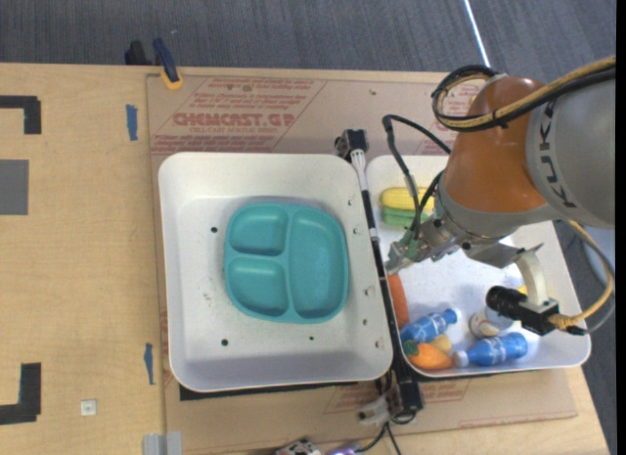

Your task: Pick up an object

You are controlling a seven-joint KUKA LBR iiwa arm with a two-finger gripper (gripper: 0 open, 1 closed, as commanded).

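Cardboard printed "CHEMCAST" underlies my two white bins (186, 277); a teal divided plastic plate (287, 260) fills the left. My gripper (411, 245) hovers over the right bin, a yellow-green toy (399, 204) just behind it, blue bottles (460, 336) nearer the front.

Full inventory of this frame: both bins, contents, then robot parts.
Left bin: 1, white, left side of the bench.
Divided tray: 1, teal, middle of left bin.
Right bin: 1, white, beside the left bin.
Bottles: 2, blue, right bin's near edge.
Carrot: 1, orange, right bin's left wall.
Corn toy: 1, yellow-green, right bin's far-left corner.
Arm: 1, grey and orange, over right bin.
Gripper: 1, above the carrot; jaws unclear.
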